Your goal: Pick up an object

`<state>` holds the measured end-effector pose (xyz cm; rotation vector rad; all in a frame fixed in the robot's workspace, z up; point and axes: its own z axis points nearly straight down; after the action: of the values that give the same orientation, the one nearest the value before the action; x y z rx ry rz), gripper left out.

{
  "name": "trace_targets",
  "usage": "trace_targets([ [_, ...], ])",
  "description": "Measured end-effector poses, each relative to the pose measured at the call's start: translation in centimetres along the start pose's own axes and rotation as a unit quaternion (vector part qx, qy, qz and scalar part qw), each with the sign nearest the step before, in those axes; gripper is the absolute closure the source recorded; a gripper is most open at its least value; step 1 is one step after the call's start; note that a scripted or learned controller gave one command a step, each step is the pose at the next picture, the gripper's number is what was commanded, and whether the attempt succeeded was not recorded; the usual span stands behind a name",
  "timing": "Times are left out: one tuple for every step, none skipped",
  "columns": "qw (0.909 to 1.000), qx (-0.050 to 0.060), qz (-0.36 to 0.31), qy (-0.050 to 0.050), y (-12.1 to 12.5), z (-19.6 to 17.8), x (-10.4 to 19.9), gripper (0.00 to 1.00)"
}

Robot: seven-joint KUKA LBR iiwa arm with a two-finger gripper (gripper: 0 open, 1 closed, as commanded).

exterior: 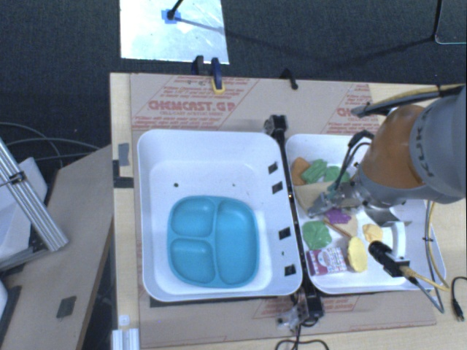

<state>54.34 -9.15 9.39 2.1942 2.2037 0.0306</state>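
Gripper [330, 204]: down inside right bin [416, 283], low over the toy pile, near the divider side; finger spread impossible to judge at this angle, nothing visibly pinched.
Arm [408, 155]: reaches in from the right, orange band above the wrist, covers much of the bin's far half.
Under tool: purple piece [338, 216] just beside the tip, touching or not — cannot tell.
Nearby items: green leafy piece [316, 171] and orange piece [299, 169] toward the far corner; second green piece [317, 233] on the near side; pink-and-white packet [326, 259] at the near wall; yellow piece [357, 254] just beside the packet; smaller yellow piece [372, 232] near it.
Task target: any of these, all lying in the right bin, none lifted.
Progress: judged at approach or grasp attempt; closing on an object, lift and clearance off the bin floor all left to do.
Left bin [157, 159]: holds a blue divided plate [214, 240], well apart from the tool.
Surface: both bins side by side on a cardboard sheet [241, 100] with red print, on a bench.
Room: dark carpet [58, 49], shiny foil-like sheet [171, 20] beyond the bench, metal framing [29, 203] at far left, cables [430, 268] along the right.
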Motion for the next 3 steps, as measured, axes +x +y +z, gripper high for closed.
trace_targets([
  [1.0000,-0.001,0.001,-0.002,-0.5,0.0,0.4,0.00],
  [1.0000,0.001,0.000,0.001,-1.9,0.0,-0.3,0.00],
  [0.9999,0.013,-0.003,0.006,-3.8,-9.8,5.9,0.00],
])
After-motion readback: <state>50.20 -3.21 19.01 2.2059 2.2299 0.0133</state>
